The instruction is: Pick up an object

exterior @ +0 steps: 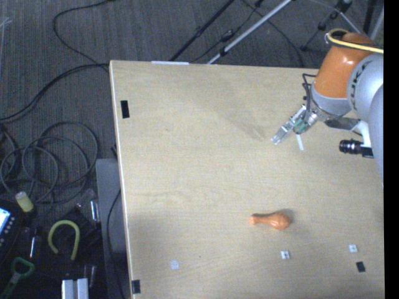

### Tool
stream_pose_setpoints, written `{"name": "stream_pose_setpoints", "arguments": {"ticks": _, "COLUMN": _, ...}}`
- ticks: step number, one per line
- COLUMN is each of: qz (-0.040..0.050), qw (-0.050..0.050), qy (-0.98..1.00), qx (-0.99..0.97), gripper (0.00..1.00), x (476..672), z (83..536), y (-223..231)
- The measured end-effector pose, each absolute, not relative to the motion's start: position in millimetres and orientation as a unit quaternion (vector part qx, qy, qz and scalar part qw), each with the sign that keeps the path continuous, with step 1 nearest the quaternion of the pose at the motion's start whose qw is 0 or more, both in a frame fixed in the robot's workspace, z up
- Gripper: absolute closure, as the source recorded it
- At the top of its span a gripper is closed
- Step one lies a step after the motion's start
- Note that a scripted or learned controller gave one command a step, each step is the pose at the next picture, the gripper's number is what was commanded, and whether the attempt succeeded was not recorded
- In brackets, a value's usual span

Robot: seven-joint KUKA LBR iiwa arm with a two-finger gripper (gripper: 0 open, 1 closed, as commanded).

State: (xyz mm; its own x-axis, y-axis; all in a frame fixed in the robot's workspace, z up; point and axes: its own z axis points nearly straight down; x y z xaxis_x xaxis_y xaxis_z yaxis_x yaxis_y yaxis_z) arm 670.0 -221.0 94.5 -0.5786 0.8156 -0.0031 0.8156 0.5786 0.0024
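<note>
You are at the very start of the pick, I think, with nothing grabbed yet. Your gripper [288, 131] hangs over the far right part of the wooden table [187, 167], at the end of the grey arm [368, 98] with its orange band [340, 64]. Its two fingers look spread a little apart, and there is nothing between them. The thing you could pick up is a small orange toy [272, 220], shaped a bit like a drumstick. It lies flat on the table, on the near side and toward the right, with its thin end pointing left and its fat end pointing right. It sits well apart from the gripper, nearer to you than the fingers are. Next, I would say, you need to bring the gripper toward the near side until it is over the toy, then go down with the fingers on both sides of it and squeeze.
</note>
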Motion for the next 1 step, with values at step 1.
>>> {"name": "stream_pose_setpoints", "arguments": {"ticks": 1, "qz": 0.0005, "qw": 0.001, "qy": 0.847, "qx": 0.531, "gripper": 1.0, "x": 664.9, "z": 178.4, "y": -178.9}}
